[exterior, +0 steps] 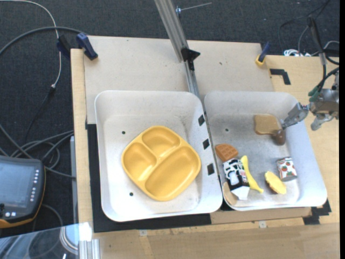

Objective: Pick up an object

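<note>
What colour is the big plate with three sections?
Yellow. The plate shows best in the camera view.

A robotics lab: a clamped plywood worktop [140, 63] on dark carpet, loose cables [32, 36] trailing (a teach pendant [19, 190] sits at left).

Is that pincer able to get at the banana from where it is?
Probably yes: the banana lies uncovered in the right bin, though a black-and-white carton touches its left side. The pincer sits at that bin's right rim.
</note>
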`<state>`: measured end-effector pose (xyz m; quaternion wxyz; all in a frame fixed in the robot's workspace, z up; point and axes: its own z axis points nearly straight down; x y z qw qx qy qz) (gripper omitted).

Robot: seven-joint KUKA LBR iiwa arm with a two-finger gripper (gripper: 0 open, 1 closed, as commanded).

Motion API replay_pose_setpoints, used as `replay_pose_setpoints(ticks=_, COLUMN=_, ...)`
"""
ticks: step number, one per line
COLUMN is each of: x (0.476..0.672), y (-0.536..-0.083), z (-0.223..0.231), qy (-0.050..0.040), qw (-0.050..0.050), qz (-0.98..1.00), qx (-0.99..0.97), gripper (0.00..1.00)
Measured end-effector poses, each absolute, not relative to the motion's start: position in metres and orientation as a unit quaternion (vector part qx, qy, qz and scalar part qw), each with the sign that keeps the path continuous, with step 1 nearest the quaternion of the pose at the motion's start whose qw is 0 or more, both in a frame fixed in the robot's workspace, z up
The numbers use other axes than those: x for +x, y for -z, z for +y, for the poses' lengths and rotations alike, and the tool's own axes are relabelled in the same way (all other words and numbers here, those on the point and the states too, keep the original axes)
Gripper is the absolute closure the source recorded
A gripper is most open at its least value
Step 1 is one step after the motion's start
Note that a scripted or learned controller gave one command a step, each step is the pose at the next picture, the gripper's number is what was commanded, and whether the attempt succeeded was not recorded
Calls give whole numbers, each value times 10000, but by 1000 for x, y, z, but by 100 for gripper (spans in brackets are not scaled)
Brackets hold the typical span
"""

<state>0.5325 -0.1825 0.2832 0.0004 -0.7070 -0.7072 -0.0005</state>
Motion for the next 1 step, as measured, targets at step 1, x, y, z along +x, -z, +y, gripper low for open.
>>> replay_pose_setpoints(ticks=1, x=556, y=-224, z=-82, qy=-5, qw=43, qz=-7104, qx=-7038, gripper=0)
